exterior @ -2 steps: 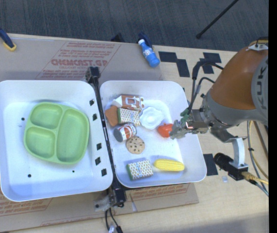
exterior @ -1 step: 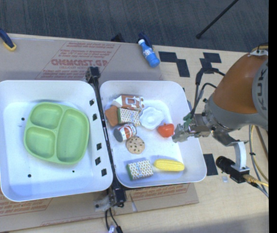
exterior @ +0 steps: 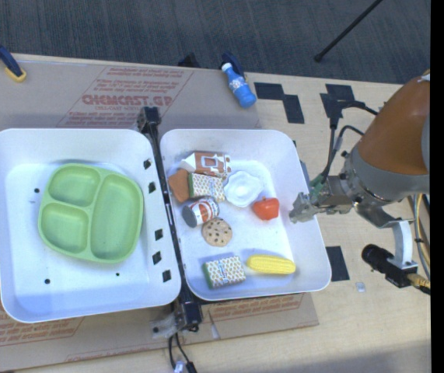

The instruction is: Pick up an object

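Our end effector (exterior: 303,207) hovers at the right bin's (exterior: 309,243) rim, its opening impossible to judge. Nearest is the small red tomato (exterior: 266,208): light, smooth, probably slippery, so we'd pinch its middle.

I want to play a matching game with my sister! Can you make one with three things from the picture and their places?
Things:
1. green plastic divided plate
2. yellow toy corn cob
3. blue plastic clamp

Places:
A. on the cardboard, beyond the bins
B. in the left white bin
C. near the front edge of the right white bin

Pairs: 1-B, 2-C, 3-A
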`<state>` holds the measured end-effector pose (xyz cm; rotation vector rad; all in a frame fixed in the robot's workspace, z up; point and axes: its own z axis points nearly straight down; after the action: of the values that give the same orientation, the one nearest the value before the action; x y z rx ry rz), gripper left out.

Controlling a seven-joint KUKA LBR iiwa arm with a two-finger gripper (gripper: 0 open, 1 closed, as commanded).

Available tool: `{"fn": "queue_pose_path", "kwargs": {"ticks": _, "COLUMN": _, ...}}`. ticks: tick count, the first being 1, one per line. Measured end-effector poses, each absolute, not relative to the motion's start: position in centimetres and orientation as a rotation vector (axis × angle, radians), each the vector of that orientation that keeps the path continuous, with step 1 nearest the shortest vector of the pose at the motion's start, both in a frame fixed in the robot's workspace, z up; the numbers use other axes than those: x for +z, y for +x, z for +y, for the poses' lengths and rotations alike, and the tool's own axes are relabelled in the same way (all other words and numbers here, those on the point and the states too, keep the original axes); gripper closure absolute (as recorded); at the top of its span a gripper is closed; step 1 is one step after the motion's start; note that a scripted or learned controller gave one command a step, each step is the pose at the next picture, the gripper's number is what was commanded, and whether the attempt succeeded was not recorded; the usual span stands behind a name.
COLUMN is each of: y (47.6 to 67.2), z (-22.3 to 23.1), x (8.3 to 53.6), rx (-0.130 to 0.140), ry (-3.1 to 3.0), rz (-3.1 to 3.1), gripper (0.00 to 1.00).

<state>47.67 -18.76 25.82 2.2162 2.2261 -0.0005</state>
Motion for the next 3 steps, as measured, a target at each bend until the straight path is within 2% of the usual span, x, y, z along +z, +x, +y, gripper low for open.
{"fn": "queue_pose_path", "kwargs": {"ticks": 1, "y": 47.6, "z": -21.1, "x": 24.3, "rx": -0.003, "ry": 2.217, "rz": 2.229, "gripper": 1.00}}
{"fn": "queue_pose_path", "kwargs": {"ticks": 2, "y": 47.7, "z": -21.1, "x": 25.5, "rx": 0.000, "ry": 2.214, "rz": 2.226, "gripper": 1.00}}
{"fn": "queue_pose_path", "kwargs": {"ticks": 3, "y": 47.6, "z": -21.1, "x": 24.6, "rx": -0.002, "ry": 2.216, "rz": 2.230, "gripper": 1.00}}
